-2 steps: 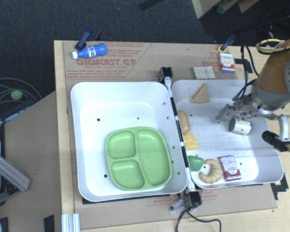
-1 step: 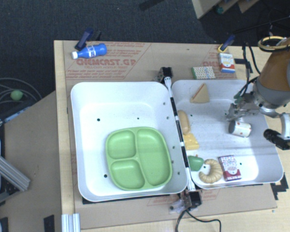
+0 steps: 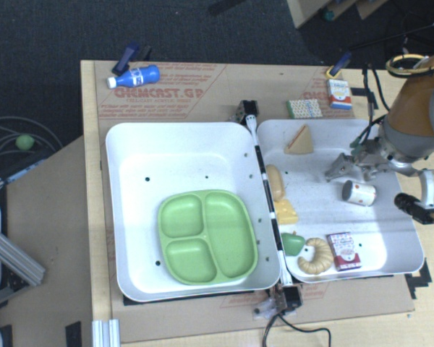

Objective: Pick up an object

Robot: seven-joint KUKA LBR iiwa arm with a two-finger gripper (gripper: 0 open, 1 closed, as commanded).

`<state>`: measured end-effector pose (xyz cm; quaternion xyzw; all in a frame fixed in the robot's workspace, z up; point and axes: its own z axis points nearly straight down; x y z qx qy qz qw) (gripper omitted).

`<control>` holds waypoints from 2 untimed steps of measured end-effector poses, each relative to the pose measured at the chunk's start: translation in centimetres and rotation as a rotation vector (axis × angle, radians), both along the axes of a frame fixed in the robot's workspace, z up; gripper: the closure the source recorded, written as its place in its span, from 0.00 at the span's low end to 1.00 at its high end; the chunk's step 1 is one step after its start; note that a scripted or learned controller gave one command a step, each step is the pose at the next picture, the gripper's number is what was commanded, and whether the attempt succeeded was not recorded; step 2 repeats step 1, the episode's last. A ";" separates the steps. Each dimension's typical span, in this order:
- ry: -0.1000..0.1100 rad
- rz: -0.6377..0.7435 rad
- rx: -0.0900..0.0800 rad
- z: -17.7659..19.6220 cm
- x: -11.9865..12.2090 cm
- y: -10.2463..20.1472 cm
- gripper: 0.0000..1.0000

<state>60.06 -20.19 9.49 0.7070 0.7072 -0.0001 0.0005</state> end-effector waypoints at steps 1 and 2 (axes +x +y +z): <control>0.002 -0.001 0.002 -1.1 -2.1 0.5 0.00; 0.002 -0.001 0.002 -1.1 -2.1 0.5 0.00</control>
